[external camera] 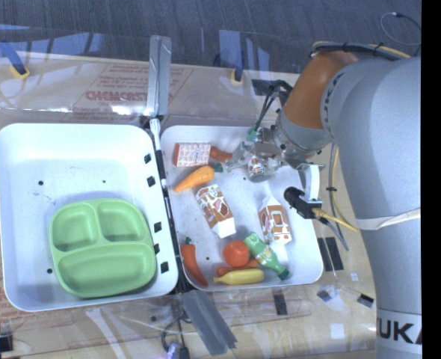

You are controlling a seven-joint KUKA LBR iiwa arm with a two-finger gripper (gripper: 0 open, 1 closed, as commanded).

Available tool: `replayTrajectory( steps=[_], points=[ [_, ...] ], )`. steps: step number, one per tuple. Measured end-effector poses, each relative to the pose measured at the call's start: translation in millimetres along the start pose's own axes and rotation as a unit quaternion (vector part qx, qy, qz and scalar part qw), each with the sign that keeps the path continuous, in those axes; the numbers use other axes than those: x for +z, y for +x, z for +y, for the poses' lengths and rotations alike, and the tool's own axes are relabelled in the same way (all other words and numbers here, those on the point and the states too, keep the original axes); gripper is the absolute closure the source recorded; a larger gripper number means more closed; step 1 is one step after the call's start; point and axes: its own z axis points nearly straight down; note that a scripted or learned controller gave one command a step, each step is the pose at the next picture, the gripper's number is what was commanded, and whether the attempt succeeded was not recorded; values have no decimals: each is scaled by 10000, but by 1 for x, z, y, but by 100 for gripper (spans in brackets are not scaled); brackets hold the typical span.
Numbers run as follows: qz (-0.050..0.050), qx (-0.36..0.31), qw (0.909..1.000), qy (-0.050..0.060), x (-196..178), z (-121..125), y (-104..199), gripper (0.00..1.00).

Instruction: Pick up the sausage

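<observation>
Above the right bin's [315, 271] far end hangs the gripper [256, 158].

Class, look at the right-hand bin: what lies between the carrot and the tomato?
A small carton lies between the carrot and the tomato, as the camera view shows.

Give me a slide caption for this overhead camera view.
Gripper hovers over the right bin of toy food; green tray sits in the left bin.

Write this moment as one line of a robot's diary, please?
task: pick up sausage | gripper: over right bin, upper part | sausage: lying beside it, not held | green tray: left bin
</observation>
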Motion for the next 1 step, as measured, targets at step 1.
replayTrajectory(
  steps=[1],
  points=[
    [19, -170, 9998, 75, 14, 28, 48, 0]
  ],
)
